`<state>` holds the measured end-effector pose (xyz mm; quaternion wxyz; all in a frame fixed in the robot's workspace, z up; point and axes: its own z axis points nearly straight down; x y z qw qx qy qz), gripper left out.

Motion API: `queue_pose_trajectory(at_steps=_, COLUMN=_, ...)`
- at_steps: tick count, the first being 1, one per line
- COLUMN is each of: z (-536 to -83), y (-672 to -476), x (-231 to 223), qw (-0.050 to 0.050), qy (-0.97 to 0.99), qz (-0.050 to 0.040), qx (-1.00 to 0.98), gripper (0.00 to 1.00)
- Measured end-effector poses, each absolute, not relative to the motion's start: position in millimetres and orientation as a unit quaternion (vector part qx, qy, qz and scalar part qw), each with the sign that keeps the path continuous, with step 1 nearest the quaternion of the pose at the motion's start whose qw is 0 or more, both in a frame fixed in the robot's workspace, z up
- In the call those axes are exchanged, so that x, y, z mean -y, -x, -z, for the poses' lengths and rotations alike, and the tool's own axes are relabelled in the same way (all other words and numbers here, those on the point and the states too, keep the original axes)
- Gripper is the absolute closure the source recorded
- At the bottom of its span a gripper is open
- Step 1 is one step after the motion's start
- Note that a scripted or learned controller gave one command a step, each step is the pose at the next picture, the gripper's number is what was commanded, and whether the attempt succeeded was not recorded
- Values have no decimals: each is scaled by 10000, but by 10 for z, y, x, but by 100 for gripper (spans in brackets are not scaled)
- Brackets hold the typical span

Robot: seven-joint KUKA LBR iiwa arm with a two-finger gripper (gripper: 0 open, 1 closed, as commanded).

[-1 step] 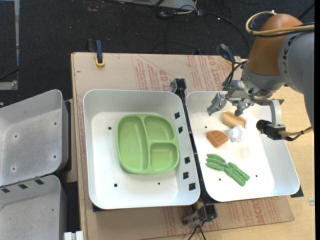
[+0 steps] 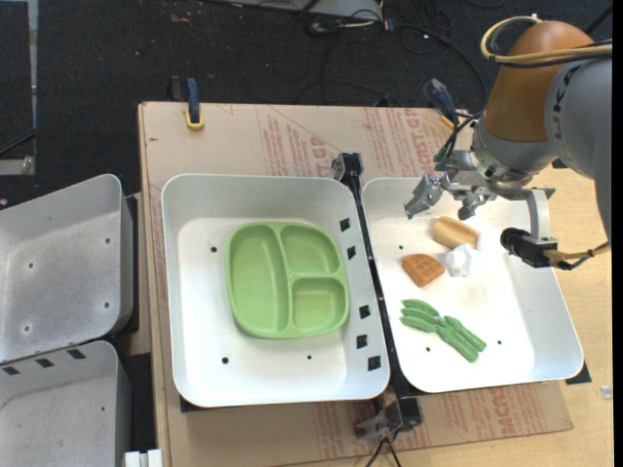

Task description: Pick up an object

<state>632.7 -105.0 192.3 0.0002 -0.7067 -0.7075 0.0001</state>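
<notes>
Your gripper (image 2: pixel 446 198) hangs over the right bin (image 2: pixel 545 343), fingers spread, nothing between them.

You see it above the bin's far edge, just beyond the bread roll (image 2: pixel 455 232). Near the roll lie a toast-coloured wedge (image 2: pixel 422 269) and a small white lump (image 2: pixel 458 259); green bean pods (image 2: pixel 443 328) sit toward the near edge. The left bin (image 2: pixel 190 261) carries a green divided plate (image 2: pixel 288 279) at its middle.

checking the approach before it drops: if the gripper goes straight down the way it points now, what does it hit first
Most likely the tan bread roll, lying just under the open gripper in the right bin. Depth is hard to judge from this slant, so it may land on bin floor beside the roll.
</notes>
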Motion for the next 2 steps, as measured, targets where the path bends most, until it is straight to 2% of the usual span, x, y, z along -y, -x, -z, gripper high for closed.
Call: queue_pose_trajectory(at_steps=2, z=-979, y=-6338, x=1042, qw=4, qy=7072, qz=-6, qx=7071, gripper=0)
